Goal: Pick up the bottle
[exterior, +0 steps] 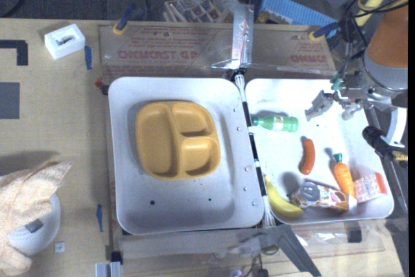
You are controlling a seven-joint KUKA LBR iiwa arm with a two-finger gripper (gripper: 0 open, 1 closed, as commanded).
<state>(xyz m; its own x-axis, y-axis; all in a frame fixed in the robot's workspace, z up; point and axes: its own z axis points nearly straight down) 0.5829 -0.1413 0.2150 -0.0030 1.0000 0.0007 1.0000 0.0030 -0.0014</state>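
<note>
A small green bottle (pixel 275 122) with a white label and a white cap lies on its side near the left wall of the right bin (pixel 285 91), cap pointing left. My gripper (pixel 335 107) hangs over the upper right part of that bin, to the right of the bottle and a little farther back. Its two fingers (pixel 318 104) stand apart with nothing between them. A gap of bare bin floor separates the gripper from the bottle.
Also in the right bin are a sausage (pixel 307 155), a carrot (pixel 342 177), a banana (pixel 282 201), a foil packet (pixel 321 196) and a small carton (pixel 369 186). A yellow divided tray (pixel 178 138) lies in the left bin (pixel 123 159).
</note>
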